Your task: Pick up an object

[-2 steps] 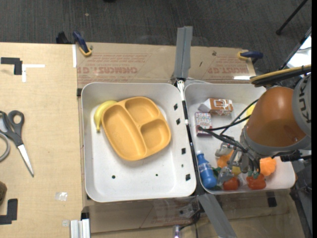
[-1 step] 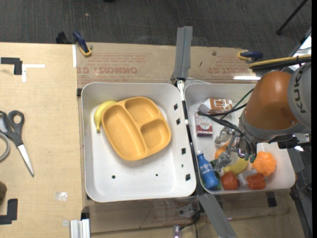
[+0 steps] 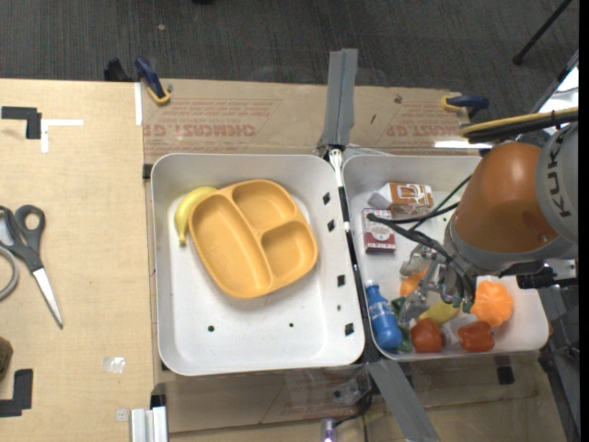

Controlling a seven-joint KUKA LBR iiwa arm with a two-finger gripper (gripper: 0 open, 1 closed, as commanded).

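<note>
My gripper [image 3: 425,288] is low in the right bin [image 3: 442,164], under the arm's orange band, among several small items at the bin's near end. Around it lie a blue bottle [image 3: 382,316], a red tomato-like piece [image 3: 427,336], a red pepper-like piece [image 3: 476,336], an orange ball-like fruit [image 3: 493,302] and a yellow piece [image 3: 440,313]. Small orange bits sit right by the fingers. Farther back are a red and white packet [image 3: 378,231] and a brown and white box [image 3: 406,195].
The left bin [image 3: 184,339] holds a yellow three-part plate [image 3: 253,238] with a banana [image 3: 189,210] tucked against its left rim. Scissors [image 3: 32,256] lie on the bench at the far left. A grey divider strip [image 3: 340,99] runs between the bins at the back.
</note>
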